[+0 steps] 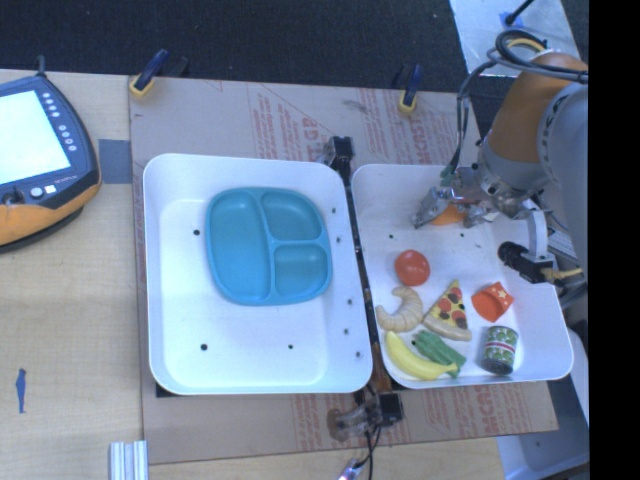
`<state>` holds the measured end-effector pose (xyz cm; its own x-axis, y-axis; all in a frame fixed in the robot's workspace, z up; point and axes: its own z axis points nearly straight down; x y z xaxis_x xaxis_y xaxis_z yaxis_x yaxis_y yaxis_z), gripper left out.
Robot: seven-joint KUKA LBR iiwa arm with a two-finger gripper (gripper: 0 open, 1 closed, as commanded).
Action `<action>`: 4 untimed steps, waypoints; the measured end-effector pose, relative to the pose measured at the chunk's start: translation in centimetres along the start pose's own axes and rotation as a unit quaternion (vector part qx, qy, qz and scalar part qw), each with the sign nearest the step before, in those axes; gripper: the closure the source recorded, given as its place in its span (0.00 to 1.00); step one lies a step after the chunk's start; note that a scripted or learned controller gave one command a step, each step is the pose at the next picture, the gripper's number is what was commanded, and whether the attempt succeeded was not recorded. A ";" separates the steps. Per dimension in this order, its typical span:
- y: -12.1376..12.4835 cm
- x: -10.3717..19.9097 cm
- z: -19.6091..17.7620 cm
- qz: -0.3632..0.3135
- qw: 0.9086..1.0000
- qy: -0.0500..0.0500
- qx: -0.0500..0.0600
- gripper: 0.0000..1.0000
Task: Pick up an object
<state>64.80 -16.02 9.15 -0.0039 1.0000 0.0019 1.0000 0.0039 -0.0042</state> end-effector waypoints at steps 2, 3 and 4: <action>-0.1 0.0 -1.0 -0.002 1.000 0.001 0.002 0.00; 0.8 -2.7 -0.1 0.001 1.000 -0.001 -0.002 0.00; 0.9 -4.6 -0.1 0.000 1.000 0.000 -0.002 0.00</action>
